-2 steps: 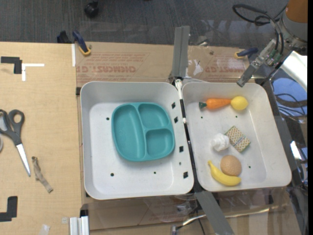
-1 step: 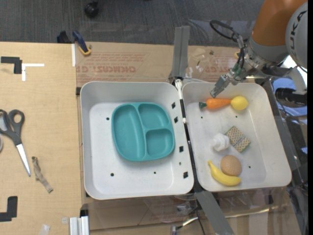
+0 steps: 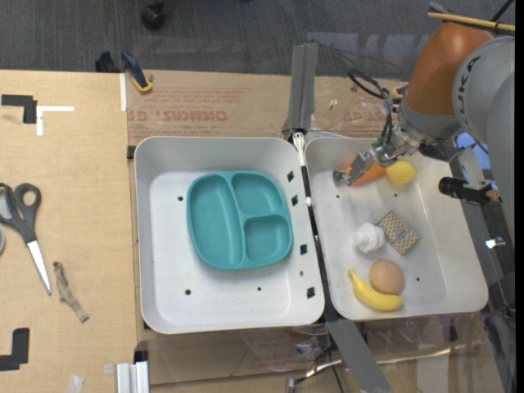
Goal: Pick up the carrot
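Observation:
The carrot [image 3: 366,173], orange with a green end pointing left, lies at the back of the right bin [image 3: 434,301], close to the wall between the bins. My gripper [image 3: 383,151] comes down from the grey arm with the orange band and sits right at the carrot's right end, touching or nearly touching it. The wrist hides how the gripper meets the carrot.
A yellow lemon [image 3: 400,173] sits just right of the carrot. Nearer the front are a white lump [image 3: 369,237], a patterned block [image 3: 399,231], a tan round thing [image 3: 386,276] and a banana [image 3: 375,295]. A teal divided plate [image 3: 241,219] lies in the left bin [image 3: 155,244]. Scissors [image 3: 26,223] rest on the bench.

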`<move>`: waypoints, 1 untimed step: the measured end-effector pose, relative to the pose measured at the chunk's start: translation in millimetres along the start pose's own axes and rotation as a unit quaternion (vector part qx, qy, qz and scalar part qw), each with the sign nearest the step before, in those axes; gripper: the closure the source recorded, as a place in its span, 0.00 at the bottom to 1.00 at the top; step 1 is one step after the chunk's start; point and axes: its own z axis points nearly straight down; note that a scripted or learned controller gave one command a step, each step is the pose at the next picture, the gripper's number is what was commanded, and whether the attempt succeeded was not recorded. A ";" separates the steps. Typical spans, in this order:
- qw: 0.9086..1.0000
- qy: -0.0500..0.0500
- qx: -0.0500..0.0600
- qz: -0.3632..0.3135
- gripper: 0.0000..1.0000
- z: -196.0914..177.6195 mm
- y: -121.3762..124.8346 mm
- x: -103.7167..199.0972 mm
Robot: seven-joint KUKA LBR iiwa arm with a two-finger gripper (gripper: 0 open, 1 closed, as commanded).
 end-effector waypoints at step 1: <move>0.998 -0.003 -0.004 0.070 0.00 30.4 -3.1 -14.3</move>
